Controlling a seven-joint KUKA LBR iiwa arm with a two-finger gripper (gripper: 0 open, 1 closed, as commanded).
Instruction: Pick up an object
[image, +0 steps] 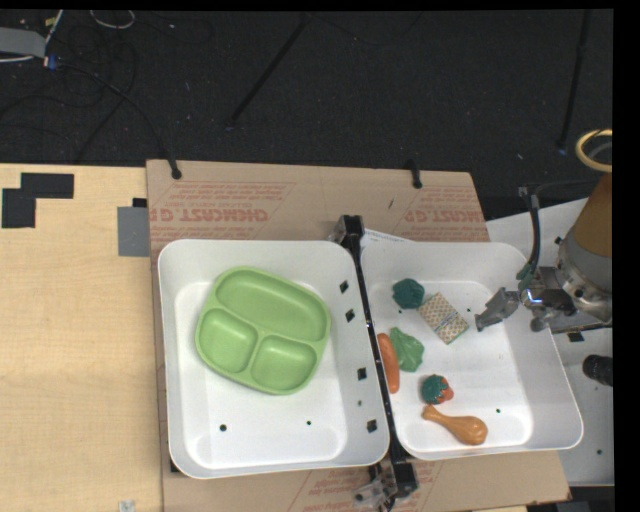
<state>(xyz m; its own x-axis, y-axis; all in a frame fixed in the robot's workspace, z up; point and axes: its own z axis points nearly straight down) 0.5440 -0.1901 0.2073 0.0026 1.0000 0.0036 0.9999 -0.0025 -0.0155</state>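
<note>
The right bin (553, 398) holds several small items: a teal ball (407, 293), a speckled tan block (443, 317), a green leafy piece (406, 348), an orange carrot (388, 362), a small teal and red piece (435, 388) and a tan drumstick (456, 425). My gripper (520, 314) hangs over the right side of this bin, to the right of the speckled block. Its fingers stand apart, open, with only white bin floor between them.
The left bin (180, 400) bears a light green divided plate (263, 330). A black divider (365, 340) runs between the two bins. Cardboard lies under both, and a wooden bench top (70, 340) extends to the left.
</note>
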